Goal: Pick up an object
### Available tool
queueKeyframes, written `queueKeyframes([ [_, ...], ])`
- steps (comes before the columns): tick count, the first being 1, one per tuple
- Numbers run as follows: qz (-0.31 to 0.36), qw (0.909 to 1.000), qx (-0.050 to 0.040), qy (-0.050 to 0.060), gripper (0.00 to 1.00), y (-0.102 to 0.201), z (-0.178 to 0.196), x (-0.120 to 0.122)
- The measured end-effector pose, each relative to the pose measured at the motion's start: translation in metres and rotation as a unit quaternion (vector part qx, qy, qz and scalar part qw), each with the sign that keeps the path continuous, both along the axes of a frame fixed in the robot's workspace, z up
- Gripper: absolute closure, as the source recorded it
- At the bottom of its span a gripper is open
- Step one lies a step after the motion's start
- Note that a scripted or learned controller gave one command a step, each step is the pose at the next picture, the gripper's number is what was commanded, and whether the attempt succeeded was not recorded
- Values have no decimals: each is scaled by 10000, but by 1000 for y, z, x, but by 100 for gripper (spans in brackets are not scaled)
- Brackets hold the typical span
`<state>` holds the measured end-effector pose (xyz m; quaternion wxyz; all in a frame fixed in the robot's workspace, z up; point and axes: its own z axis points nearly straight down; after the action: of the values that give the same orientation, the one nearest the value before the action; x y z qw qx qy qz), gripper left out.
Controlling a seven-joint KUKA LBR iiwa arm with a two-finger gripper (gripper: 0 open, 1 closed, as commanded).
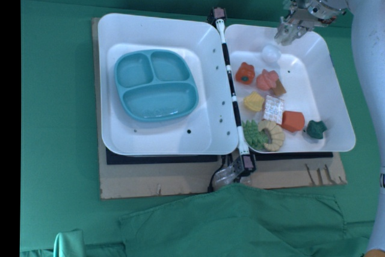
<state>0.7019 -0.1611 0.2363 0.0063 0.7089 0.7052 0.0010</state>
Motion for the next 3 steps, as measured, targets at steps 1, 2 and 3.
queueKeyframes([
  [1, 17, 10000, 14, -27, 100, 0, 100, -1],
  [2, 34, 10000, 26, -15, 100, 42, 165, -1],
  [3, 13, 10000, 21, 7, 100, 50, 186, -2],
])
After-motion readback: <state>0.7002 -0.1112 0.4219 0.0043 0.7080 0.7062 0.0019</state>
